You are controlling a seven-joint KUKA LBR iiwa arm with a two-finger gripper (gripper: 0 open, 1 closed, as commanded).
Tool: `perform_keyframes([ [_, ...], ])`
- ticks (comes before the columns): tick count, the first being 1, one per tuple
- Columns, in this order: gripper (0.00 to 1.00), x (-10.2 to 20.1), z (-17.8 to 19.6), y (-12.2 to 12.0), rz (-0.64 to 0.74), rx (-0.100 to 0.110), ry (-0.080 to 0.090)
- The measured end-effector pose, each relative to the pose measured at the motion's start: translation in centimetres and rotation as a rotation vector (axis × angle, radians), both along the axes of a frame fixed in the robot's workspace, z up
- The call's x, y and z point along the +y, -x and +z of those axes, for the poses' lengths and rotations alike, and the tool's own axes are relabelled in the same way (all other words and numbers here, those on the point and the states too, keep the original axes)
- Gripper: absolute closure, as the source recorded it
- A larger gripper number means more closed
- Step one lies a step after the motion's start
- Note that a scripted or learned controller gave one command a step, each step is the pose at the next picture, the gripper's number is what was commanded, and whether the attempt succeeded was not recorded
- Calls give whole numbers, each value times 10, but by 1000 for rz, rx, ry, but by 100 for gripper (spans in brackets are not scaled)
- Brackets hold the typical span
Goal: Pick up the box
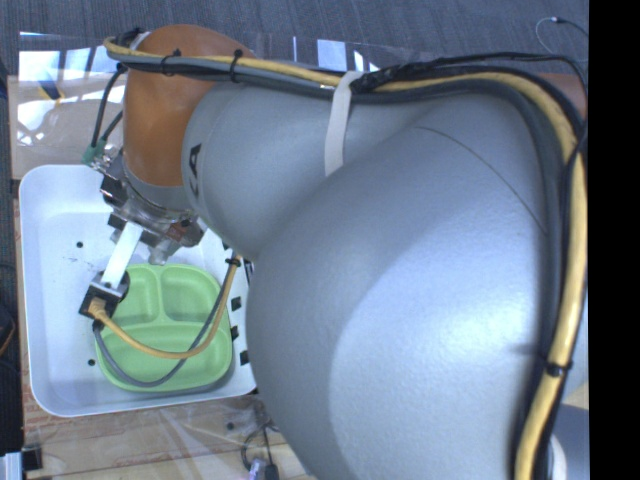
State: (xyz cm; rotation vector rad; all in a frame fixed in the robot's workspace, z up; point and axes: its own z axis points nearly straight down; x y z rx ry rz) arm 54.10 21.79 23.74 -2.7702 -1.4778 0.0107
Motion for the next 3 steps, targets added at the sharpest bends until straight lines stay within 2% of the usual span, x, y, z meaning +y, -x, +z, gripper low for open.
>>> perform_keyframes([
  [1, 100, -64, 0, 62, -62, 1, 0],
  [2, 100, -110, 6, 27, -102, 0, 0],
  [3, 100, -83, 159, -20, -38, -2, -2],
])
